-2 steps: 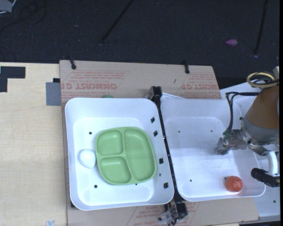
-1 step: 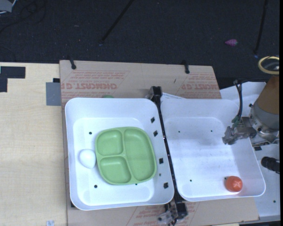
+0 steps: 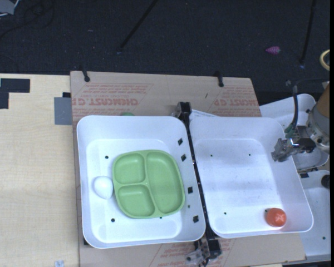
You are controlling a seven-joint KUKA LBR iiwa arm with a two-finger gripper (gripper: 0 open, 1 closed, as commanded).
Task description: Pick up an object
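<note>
On the left we see a shallow white plastic bin (image 3: 89, 149) sitting on a sheet of printed brown cardboard (image 3: 156, 93). A small white egg-shaped object (image 3: 103, 187) lies near that bin's left wall, touching the left edge of a pale green plastic plate with three compartments (image 3: 148, 183), which fills the middle of the bin floor. A black clamp strip (image 3: 190, 171) runs between this bin and the second shallow white bin (image 3: 239, 129) to its right. In that right bin, a small round orange-red ball (image 3: 275, 217) rests in the near right corner, well apart from everything else. At the right bin's right edge, about halfway along it, we see the grey metal gripper (image 3: 282, 149); we cannot tell how its jaws stand, and it is well apart from the ball.
</note>
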